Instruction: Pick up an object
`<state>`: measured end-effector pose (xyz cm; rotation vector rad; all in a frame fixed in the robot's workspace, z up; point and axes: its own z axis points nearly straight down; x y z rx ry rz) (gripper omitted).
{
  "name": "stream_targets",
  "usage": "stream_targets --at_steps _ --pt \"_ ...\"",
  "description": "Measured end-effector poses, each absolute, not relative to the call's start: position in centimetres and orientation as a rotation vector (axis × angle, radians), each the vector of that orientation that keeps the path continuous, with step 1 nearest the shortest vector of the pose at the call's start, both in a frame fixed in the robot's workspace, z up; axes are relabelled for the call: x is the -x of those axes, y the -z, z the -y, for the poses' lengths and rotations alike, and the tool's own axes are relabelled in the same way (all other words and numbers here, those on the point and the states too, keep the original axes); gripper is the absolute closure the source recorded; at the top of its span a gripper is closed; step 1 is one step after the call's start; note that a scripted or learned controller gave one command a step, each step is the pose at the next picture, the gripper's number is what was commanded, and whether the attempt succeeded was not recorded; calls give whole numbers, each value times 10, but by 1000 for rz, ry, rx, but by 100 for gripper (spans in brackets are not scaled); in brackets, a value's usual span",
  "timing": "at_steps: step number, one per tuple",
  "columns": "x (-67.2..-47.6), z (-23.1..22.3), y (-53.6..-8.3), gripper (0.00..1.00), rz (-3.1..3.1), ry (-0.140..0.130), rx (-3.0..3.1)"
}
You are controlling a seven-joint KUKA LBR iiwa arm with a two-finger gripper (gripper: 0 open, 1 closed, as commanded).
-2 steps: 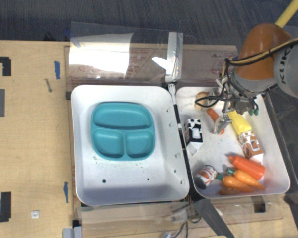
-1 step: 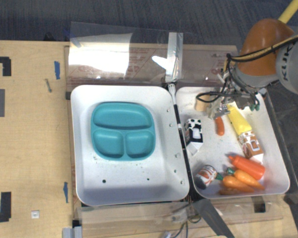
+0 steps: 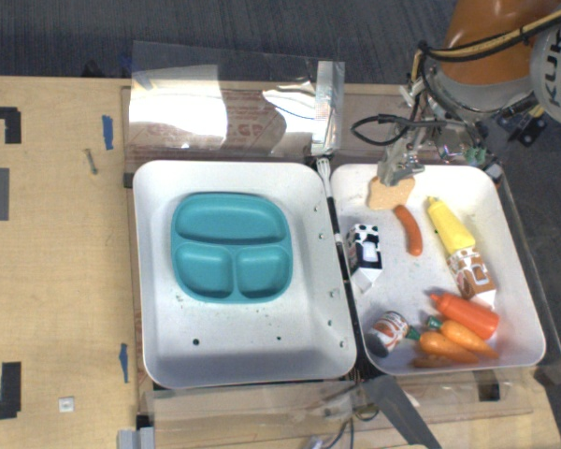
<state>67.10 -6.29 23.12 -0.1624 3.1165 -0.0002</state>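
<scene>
My gripper [image 3: 398, 169] hangs over the far left corner of the right bin [image 3: 517, 251]. Directly below its tip lies a flat tan toast-shaped piece [image 3: 386, 195]; whether the two touch is unclear. Further into the bin are a red sausage [image 3: 409, 229], a yellow corn cob [image 3: 450, 224] and a black-and-white carton [image 3: 365, 247]. Near the front lie a brown-and-white wrapped piece [image 3: 473, 275], two orange carrots [image 3: 466, 314] and a small round striped toy [image 3: 389, 330].
The left bin [image 3: 159, 344] holds a teal divided plate [image 3: 231, 247]. A clear plastic sheet and a metal bracket [image 3: 327, 110] stand behind the bins. Cables [image 3: 379, 129] loop near the wrist. A low divider wall [image 3: 339, 251] separates the bins.
</scene>
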Motion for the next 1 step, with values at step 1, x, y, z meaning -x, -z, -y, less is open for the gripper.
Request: stream_targets --at_steps 1 --pt "-668 65 -225 0 -3129 0 158"
